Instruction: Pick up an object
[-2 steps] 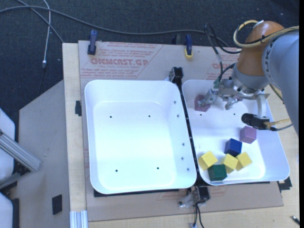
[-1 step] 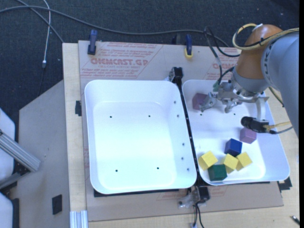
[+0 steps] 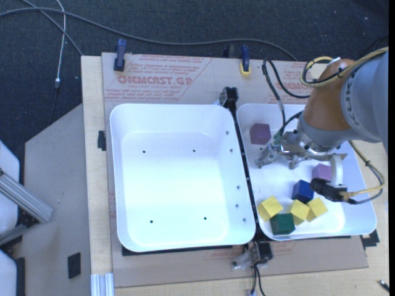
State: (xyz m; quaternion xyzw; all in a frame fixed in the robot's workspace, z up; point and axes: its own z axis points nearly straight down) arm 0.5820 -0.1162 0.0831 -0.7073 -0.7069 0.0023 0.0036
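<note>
The left bin (image 3: 179,177) lies wide and bare, its white floor giving plenty of open room, and its right wall runs hard against the left rim of the right bin (image 3: 358,224), where all my work sits. In that right bin, toward the far left, a purple block (image 3: 260,132) stands alone with clear floor around it. My gripper (image 3: 279,157) hangs just right of and a little nearer than that block, over the bin's middle; its fingers look spread apart, pointing down and toward the left wall, with nothing between them. Near the front rim the blocks crowd together: a yellow block (image 3: 270,207), a green block (image 3: 282,223) touching the near edge, two more yellow blocks (image 3: 308,209) beside it, and a blue block (image 3: 302,190) just behind those. A pink block (image 3: 321,172) sits right of the blue one, partly under my wrist. My arm (image 3: 364,103) comes in from the right, its orange band above the wrist, bent down over the far right part of the bin, leaving little free room on that side
</note>
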